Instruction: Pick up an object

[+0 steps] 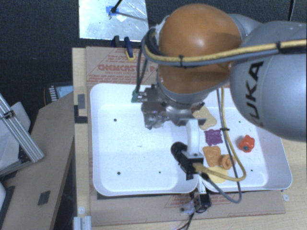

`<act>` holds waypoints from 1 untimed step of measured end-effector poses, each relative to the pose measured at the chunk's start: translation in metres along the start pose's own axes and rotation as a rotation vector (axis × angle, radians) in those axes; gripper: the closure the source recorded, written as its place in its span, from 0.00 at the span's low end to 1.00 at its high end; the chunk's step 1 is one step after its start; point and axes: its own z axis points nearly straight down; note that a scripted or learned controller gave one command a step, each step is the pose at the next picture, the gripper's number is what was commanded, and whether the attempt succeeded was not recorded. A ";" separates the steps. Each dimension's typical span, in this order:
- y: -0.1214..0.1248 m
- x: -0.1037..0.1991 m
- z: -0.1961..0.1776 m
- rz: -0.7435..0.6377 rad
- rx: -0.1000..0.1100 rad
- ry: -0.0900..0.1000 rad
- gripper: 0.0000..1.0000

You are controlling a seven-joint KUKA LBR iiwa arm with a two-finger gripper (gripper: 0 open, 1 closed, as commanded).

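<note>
The big grey arm [230, 71] hung low over the two white bins [120, 143], hiding its claw. Just right of the wall between the bins sat a purple piece [213, 137], an orange block [211, 155] and a red-orange toy [246, 143].

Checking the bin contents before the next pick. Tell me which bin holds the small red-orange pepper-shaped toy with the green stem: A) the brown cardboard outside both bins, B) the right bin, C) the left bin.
B: the small red-orange pepper-shaped toy lies on the floor of the right white bin, to the right of the purple piece and of the orange pieces.
</note>
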 end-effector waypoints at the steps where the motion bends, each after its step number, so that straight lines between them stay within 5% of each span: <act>1: 0.010 0.000 -0.154 -0.004 -0.032 0.015 1.00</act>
